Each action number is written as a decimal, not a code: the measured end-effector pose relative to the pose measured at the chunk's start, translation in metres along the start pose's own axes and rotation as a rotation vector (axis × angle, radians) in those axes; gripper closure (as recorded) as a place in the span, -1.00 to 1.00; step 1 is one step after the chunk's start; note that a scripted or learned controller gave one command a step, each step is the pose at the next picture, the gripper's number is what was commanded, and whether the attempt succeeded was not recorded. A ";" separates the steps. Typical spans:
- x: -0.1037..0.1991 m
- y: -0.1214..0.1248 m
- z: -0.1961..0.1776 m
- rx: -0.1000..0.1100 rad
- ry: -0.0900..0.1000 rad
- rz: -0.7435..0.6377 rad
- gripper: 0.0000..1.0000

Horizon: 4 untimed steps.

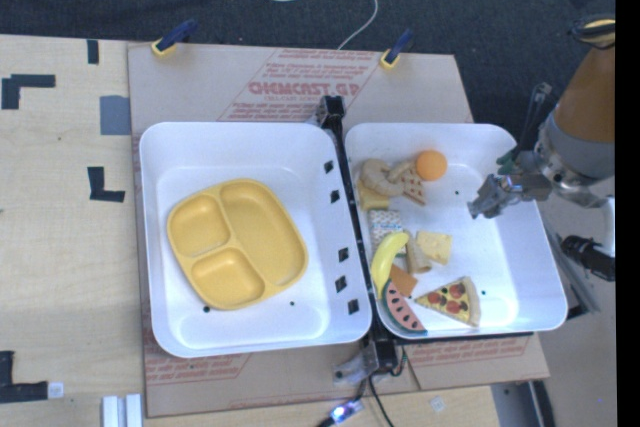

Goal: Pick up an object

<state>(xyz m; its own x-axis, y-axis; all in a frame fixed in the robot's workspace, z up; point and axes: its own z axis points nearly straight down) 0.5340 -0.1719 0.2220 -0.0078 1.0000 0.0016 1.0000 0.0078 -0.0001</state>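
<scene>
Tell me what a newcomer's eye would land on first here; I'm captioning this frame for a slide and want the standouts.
The yellow divided tray stands out most, lying alone in the left bin. Next comes the cluster of toy food along the left side of the right bin: an orange ball, a banana, a pizza slice and a watermelon slice. The gripper hovers over that bin's right part.
</scene>
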 end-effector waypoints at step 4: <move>0.103 0.125 -0.007 0.000 -0.002 0.006 1.00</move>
<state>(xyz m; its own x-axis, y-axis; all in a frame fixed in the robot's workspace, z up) 0.6585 -0.0680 0.2295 -0.0018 1.0000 -0.0006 1.0000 0.0018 0.0003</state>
